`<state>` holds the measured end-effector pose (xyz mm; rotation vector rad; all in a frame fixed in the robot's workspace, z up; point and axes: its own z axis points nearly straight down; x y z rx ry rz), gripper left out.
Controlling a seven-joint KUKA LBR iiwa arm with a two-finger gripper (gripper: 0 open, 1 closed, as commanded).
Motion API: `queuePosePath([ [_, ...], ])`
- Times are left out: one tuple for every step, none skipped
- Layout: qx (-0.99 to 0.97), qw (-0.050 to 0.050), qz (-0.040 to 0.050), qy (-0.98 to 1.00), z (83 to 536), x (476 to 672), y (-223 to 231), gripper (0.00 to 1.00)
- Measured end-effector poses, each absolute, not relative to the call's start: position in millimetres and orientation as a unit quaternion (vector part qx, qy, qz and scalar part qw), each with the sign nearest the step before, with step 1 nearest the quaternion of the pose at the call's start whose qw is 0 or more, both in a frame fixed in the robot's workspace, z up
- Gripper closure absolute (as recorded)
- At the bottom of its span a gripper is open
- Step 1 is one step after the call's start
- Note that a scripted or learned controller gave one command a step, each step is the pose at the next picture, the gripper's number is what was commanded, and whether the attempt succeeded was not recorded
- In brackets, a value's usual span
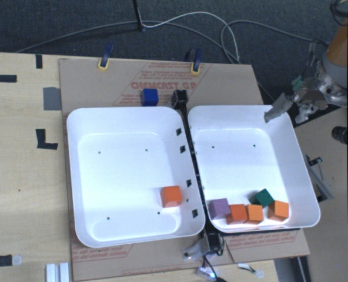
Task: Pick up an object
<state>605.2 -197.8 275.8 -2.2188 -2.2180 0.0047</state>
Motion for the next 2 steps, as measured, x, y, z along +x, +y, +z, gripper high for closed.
queuePosePath([
  [-0.707, 0.000, 0.0000, -0.707, 278.6, 606.1, -197.6, 0.00],
  [-0.707, 0.001, 0.0010, -0.707, 234.8, 609.7, -193.2, 0.00],
])
